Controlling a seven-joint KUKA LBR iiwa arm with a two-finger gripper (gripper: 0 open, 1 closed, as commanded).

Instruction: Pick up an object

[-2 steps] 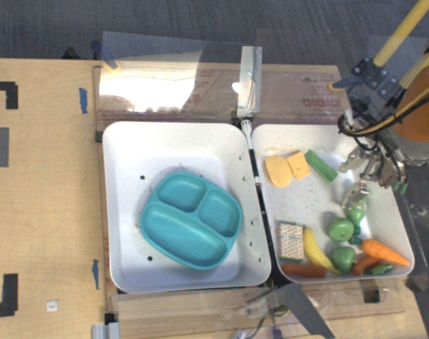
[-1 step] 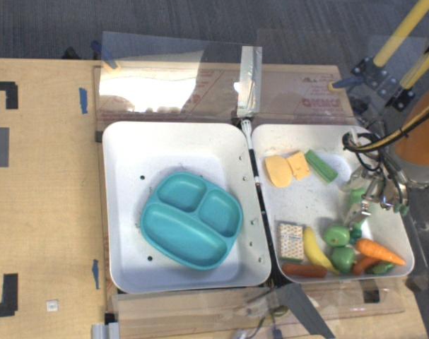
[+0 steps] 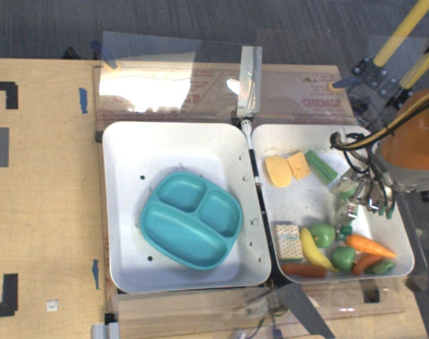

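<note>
From the camera above the bench, two white bins are sitting side by side: the left bin [image 3: 122, 189] is carrying a teal divided plate [image 3: 191, 219] lying a little toward its front edge, and the right bin [image 3: 299, 196] is carrying a heap of toy food. Along the right bin's front edge, a carrot [image 3: 368, 246] is lying toward the front right corner, a banana [image 3: 312, 248] is curving beside a green pepper [image 3: 321, 234], another green piece [image 3: 343, 258] is lying just in front of them, a small printed box [image 3: 288, 240] is resting toward the front left corner, and a reddish sausage-like piece [image 3: 302, 268] is lying against the front wall. Nearer the back edge, two yellow cheese-like slices [image 3: 286, 168] and a green stick [image 3: 320, 166] are lying together. The gripper [image 3: 355, 198] is reaching in over the bin's right side, hanging just behind the pepper and the carrot, with cables looping over the wrist. Whether it is spread or pressed together cannot be told here, since metal and cable are blurring into one another. Nothing is showing between its tips, so the pick is looking not yet made: every toy is lying on the bin floor. What is remaining, by this judgement, is the descent onto one piece, most likely the pepper or carrot close by, then the closing and the lift.
</note>
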